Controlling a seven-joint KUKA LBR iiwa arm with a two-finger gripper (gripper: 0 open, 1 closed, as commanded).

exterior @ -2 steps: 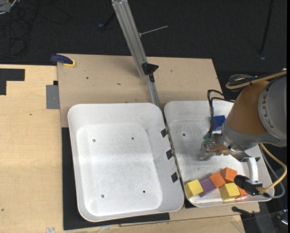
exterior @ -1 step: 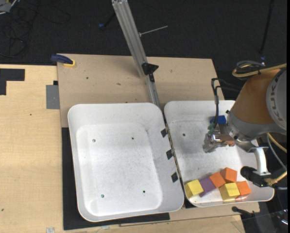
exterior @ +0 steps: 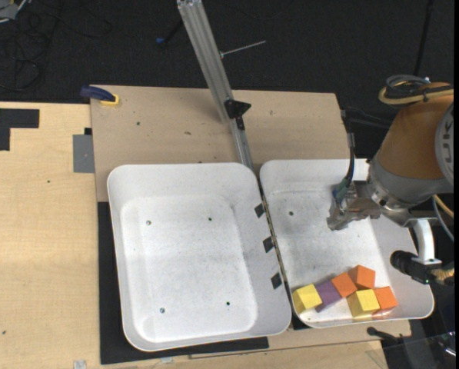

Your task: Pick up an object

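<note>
Two shallow white plastic bins (exterior: 184, 183) sit side by side on the wooden counter (exterior: 167, 121); small orange, yellow and purple cubes (exterior: 344, 292) cluster in the right bin's (exterior: 306, 177) front corner.

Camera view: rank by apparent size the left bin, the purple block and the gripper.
1. left bin
2. gripper, though it sits above the bench and nearer the camera, which inflates it
3. purple block, partly covered by neighbouring blocks

Robotics lab: bench (exterior: 214, 125), white bins (exterior: 129, 183)

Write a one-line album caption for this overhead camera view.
Robot hand hovering over the right bin, coloured blocks clustered in its near corner.
</note>
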